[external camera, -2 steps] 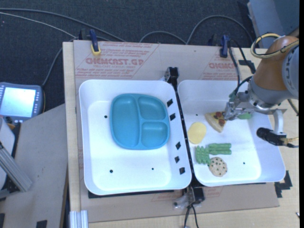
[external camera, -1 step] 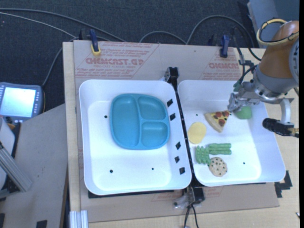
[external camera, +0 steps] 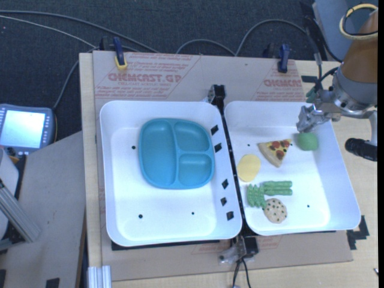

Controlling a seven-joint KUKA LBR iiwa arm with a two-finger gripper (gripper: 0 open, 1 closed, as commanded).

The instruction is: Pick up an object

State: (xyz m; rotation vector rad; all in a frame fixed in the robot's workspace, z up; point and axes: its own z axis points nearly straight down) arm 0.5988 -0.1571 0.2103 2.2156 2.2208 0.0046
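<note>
Toys lie in the right bin (external camera: 336, 179): a round green piece (external camera: 308, 141) near the far right side, a pizza slice (external camera: 275, 150) to its left, a yellow lemon-like piece (external camera: 249, 167) further left, a green bunch of beans (external camera: 267, 192) below them, and a cookie (external camera: 275, 210) nearest the front. The gripper (external camera: 307, 122) hangs just above the green piece, close to it or touching; whether it is apart or together I cannot tell, and nothing is seen clamped in it. The left bin (external camera: 120, 179) holds a blue tray (external camera: 176, 153) with 3 compartments. Both bins sit on a board (external camera: 156, 77) held by 2 clamps.
</note>
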